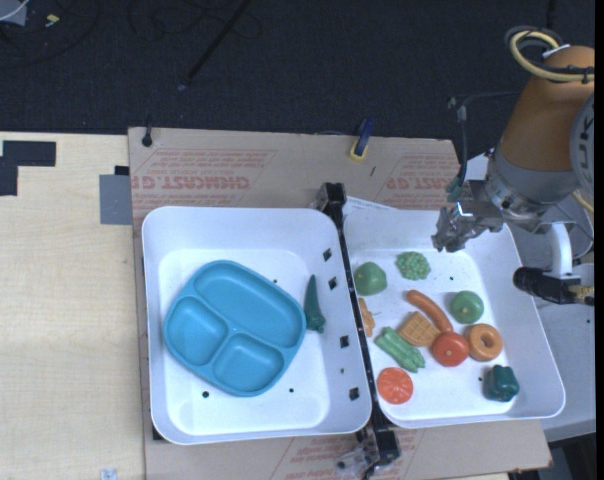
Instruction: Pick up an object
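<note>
The right bin (542, 353) holds toy foods: a green broccoli (413, 265), a round green piece (370, 278), an orange carrot (428, 309), a green apple (467, 306), a red tomato (449, 348), a donut (483, 342), a waffle-like piece (418, 328), a green pod (398, 349), a red-orange slice (394, 385) and a dark green pepper (500, 382). My gripper (450, 234) hangs over the bin's back part, above and to the right of the broccoli, with nothing seen between its fingers.
The left bin (162, 268) holds a blue divided plate (236, 325) and a dark green pod (313, 305) by the plate's right edge. A black divider (347, 298) joins the bins. A blue and yellow clamp (361, 140) sits at the cardboard's back edge.
</note>
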Robot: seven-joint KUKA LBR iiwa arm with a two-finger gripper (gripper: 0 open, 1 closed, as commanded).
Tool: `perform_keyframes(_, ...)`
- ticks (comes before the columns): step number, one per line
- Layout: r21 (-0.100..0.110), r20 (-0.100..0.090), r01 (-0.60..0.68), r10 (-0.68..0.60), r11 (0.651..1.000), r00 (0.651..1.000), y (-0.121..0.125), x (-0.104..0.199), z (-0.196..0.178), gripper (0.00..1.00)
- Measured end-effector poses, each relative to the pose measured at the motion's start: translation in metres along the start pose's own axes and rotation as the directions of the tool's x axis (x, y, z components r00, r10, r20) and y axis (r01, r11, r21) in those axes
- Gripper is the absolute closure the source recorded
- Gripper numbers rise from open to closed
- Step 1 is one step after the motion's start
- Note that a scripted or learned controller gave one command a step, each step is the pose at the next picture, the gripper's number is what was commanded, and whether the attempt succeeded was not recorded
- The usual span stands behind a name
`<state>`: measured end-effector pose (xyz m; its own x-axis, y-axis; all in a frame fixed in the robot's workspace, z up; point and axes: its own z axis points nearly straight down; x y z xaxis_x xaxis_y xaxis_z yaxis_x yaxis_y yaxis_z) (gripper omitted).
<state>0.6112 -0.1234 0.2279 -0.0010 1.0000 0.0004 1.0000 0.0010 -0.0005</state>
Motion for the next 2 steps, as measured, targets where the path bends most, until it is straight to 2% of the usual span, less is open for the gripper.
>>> perform_keyframes(1,0.004,-0.001,0.001,-0.001,1.000,1.000,-0.020,0.044,-0.003,1.00)
perform_keyframes(2,0.004,-0.001,0.001,-0.001,1.000,1.000,-0.023,0.094,0.011,1.00)
